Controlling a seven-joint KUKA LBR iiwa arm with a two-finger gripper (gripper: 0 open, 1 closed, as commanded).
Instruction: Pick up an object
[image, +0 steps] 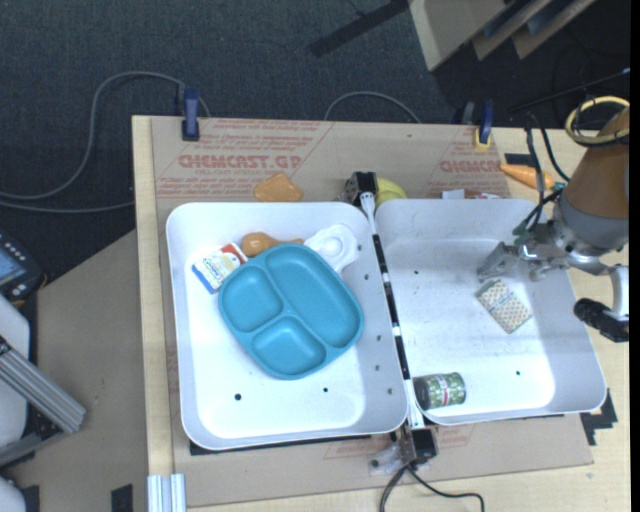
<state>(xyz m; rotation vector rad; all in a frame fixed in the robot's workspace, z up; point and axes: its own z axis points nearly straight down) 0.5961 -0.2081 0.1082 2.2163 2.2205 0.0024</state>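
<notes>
Two white bins sit side by side on a brown bench (290, 165). That bench is the biggest thing, with red letters printed on it and blue clamps (189, 112) at the back edge.

Next in size are the bins. A left bin (200, 330) holds a big blue tray. A right bin (450, 250) sits just beside it, and their inner edges touch down the middle.

The grey arm (597, 190) comes in from the right, over the far right part of the right bin. Its gripper (512, 256) hangs low over that bin. I cannot tell how its fingers stand, because they look dark and blurry.

The blue tray (290, 310) has three parts and lies tilted in the left bin. Behind it, touching its back edge, are a small white cup (333, 243), an orange round thing (258, 243), and a small white packet (217, 267) with red and blue on it.

In the right bin, a little patterned packet (505, 305) lies flat just below the gripper. A small green can (440, 390) lies on its side near the front left corner.

Behind the bins, on the bench, sit an orange lump (278, 187) and a yellow thing (388, 190).
</notes>
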